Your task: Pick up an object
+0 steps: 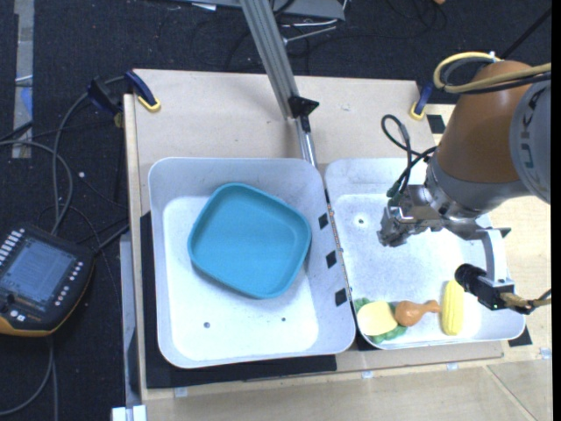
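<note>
— What sat in the two shallow white bins?

— The left white bin [175,340] held a smooth, rounded-square teal plastic plate [250,239], tilted slightly. The right white bin [351,182] had three small things along its near edge: a pale yellow-green rounded piece [377,317], an orange-brown gourd-shaped toy [414,310] just beside it, and a yellow corn-like cob [452,307] standing near the right corner.

— And the arm?

— The grey arm with its orange band [482,121] reached in from the right, wrist bent downward, and the dark metal gripper [394,231] hung over the bare middle of the right bin, well apart from the three toys. I could not tell whether its fingers were spread or closed; nothing showed between them.

— The surroundings?

— A pale wooden bench [219,112] on a dark floor, cables trailing, and a handheld control pendant [39,279] lying at the left.
</note>
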`<state>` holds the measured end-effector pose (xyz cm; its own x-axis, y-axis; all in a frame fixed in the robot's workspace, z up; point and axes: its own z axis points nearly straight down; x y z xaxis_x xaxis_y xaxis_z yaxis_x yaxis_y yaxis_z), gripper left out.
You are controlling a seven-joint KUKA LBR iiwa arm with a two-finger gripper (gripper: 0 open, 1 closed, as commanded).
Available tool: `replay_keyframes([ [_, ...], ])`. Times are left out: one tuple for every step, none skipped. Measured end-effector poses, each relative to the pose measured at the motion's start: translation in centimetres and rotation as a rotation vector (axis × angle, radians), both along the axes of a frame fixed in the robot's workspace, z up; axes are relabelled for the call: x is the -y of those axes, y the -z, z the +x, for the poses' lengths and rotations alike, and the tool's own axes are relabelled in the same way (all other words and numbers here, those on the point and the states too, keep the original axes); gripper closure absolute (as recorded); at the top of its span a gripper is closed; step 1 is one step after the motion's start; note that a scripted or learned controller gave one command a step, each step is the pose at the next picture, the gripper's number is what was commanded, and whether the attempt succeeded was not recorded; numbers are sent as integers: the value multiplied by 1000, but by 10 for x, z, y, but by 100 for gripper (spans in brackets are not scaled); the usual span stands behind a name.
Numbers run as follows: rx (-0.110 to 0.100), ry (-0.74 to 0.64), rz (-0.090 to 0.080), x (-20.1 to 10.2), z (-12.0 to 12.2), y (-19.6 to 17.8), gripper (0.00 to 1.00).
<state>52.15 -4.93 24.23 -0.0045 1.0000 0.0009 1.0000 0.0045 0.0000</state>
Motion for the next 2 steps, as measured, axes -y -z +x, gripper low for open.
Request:
replay_keyframes([
  [0,-1,0,-52,8,-8,100],
  [-1,1,0,-95,17,-6,100],
])
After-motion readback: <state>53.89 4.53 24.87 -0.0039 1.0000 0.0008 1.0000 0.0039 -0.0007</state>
